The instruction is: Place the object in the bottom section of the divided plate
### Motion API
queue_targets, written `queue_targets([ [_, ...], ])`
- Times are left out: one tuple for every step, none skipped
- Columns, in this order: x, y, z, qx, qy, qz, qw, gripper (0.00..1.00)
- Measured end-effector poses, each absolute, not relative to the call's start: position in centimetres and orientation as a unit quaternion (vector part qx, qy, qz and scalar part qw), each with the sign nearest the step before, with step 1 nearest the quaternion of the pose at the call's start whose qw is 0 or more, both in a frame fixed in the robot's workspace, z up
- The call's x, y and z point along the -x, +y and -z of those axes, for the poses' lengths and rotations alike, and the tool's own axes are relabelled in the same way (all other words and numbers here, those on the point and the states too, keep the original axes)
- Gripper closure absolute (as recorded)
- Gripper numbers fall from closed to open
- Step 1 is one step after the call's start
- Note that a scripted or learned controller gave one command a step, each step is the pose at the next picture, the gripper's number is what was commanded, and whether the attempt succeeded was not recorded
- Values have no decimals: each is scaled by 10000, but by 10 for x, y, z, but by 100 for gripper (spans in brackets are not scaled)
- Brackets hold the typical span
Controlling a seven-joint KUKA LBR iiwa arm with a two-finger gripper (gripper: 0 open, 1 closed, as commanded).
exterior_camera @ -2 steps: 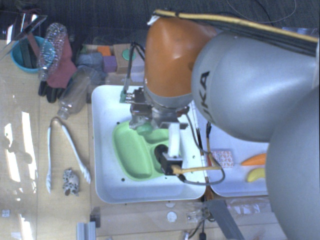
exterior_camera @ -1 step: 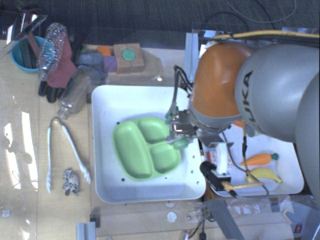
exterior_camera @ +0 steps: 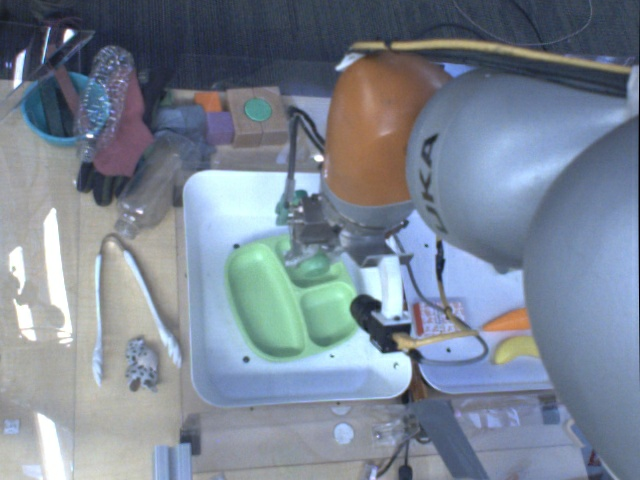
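One step left, my guess: my gripper [exterior_camera: 308,251] sits low over green divided plate [exterior_camera: 290,298], upper section. Finger state: cannot tell. Bottom section looks bare; placement not done.

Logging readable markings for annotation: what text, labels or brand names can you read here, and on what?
"KU", the visible part of dark lettering, on the grey arm.
Red-and-white label in the right bin: print too small to read.
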State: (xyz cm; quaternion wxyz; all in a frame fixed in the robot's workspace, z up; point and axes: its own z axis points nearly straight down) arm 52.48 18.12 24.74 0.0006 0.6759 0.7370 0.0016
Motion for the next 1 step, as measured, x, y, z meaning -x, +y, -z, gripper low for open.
queue_targets([
  [-546, 230, -251, -6237, 7816, -18, 9, 100],
])
